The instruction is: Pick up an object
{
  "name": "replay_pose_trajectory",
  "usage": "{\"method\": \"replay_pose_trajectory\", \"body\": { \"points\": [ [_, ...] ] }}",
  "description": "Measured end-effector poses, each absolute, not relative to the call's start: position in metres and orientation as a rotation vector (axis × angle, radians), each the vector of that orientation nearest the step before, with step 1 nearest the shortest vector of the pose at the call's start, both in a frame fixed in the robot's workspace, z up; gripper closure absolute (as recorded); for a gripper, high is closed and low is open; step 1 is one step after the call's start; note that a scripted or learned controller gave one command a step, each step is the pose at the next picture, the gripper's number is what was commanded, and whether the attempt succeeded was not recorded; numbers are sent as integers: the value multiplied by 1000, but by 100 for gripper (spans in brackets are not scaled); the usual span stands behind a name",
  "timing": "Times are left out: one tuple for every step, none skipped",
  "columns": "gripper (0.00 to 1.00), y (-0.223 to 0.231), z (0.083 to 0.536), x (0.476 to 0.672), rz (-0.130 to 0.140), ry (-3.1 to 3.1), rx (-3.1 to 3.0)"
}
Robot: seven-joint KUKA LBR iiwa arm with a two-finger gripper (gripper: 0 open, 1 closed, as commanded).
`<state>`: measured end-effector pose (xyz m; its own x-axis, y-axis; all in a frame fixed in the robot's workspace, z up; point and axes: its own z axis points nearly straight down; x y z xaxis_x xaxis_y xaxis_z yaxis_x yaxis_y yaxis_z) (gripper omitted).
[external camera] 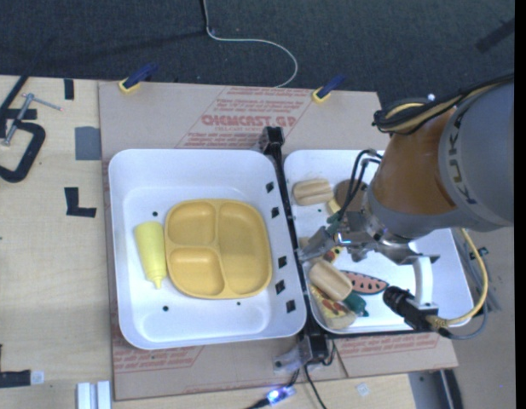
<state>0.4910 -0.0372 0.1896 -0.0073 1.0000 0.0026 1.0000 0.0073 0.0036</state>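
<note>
Reaching into the right bin (pixel 463 309) from three o'clock, pincer (pixel 335 239) low among crowded toy food, its state impossible to tell under the wrist. Nearest candidates: hot dog toy (pixel 329 283) just at six o'clock of the tips, tan bun (pixel 311 191) at twelve o'clock, pink slice (pixel 365 281) toward five o'clock. Over in the left bin (pixel 135 313), yellow divided plate (pixel 218 247) with yellow bottle (pixel 151 251) at its nine o'clock, well apart. Likely trouble: pieces packed tight against the bin divider, so a closing grip could nudge neighbours, catch two, or slip off rounded plastic.
</note>
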Motion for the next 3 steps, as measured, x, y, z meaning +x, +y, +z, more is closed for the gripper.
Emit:
{"method": "replay_pose_trajectory", "body": {
  "points": [
    [0, -6, 184, 483, -3, 2229, 2220],
    [0, 82, 351, 507, 26, 2231, 2201],
    [0, 157, 372, 488, 3, 2235, 2210]
  ]
}}
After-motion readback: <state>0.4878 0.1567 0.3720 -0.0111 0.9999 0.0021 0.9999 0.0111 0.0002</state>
